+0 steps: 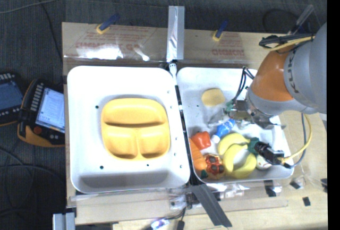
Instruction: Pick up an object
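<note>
L bin (85, 117) white, w/ yellow divided tray (136, 128). R bin (194, 77) white too: pale yellow round piece (213, 97) far side, blue item (224, 128) mid, red-orange pepper (201, 141), yellow bananas (236, 155) near side, multicolour patterned toy (214, 165). Arm (297, 75) grey w/ orange band.

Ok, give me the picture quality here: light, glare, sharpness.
Camera view: even overhead light with soft shadows; glare on the clear plastic sheet behind the bins; yellow divided tray reads sharp; the toy pile under the gripper is soft and hard to separate.
</note>
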Controlling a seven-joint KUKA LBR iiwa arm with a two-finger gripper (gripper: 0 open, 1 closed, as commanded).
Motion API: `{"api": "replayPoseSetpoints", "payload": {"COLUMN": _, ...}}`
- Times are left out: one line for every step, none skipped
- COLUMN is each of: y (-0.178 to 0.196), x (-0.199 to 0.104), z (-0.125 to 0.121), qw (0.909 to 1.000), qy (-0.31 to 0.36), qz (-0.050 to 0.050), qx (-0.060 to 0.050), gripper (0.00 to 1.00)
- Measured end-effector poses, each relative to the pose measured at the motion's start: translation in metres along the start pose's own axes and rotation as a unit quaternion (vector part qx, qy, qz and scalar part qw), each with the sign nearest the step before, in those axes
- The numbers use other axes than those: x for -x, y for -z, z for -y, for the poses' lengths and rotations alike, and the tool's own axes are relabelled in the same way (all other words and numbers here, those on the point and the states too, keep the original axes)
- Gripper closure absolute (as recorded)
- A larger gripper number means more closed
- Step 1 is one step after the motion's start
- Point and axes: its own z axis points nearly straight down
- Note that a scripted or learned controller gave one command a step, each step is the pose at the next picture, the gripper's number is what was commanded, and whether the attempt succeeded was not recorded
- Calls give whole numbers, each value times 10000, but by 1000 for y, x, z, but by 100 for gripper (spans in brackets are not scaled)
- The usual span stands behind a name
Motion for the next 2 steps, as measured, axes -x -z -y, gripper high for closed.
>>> {"api": "replayPoseSetpoints", "payload": {"y": 10, "x": -1, "z": -2, "qw": 10000, "qy": 8, "qz": -10, "qx": 15, "gripper": 100}}
{"api": "replayPoseSetpoints", "payload": {"y": 93, "x": -61, "z": -44, "qw": 9993, "qy": -378, "qz": -2, "qx": -67, "gripper": 100}}
